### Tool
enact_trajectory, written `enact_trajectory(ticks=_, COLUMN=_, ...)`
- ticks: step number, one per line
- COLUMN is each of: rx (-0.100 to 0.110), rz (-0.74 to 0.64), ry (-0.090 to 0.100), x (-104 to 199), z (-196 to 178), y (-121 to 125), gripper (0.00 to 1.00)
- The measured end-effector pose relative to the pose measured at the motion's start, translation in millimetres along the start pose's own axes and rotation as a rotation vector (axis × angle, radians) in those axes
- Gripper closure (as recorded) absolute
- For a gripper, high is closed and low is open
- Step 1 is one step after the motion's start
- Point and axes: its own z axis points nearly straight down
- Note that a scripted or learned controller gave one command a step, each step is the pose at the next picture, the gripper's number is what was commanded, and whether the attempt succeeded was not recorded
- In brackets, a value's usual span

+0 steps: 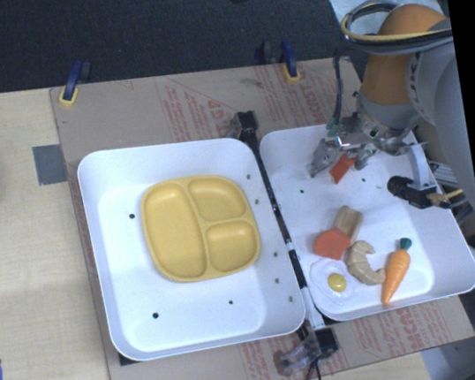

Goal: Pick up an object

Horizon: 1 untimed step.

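Nearest my viewpoint, a fried egg (336,282) lies at the right bin's (453,281) front edge, with a carrot (394,270) beside it and a beige curved piece (364,261) between them. I see the gripper (340,159) over that bin's far part, fingers (321,162) closed narrowly on a small red object (341,169). Well forward of the fingers lie an orange-red block (331,243) and tan block (347,220). A yellow divided plate (199,226) occupies the left bin (113,249).

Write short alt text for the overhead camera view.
A grey arm's gripper grips a small red piece over the right bin, which holds a carrot and a fried egg. The left bin holds a yellow divided plate.
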Motion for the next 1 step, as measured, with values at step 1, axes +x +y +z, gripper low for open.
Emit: enact_trajectory(ticks=1, rx=-0.002, rz=-0.004, ry=-0.001, x=-0.5, z=-13.0, y=1.0, gripper=1.0)
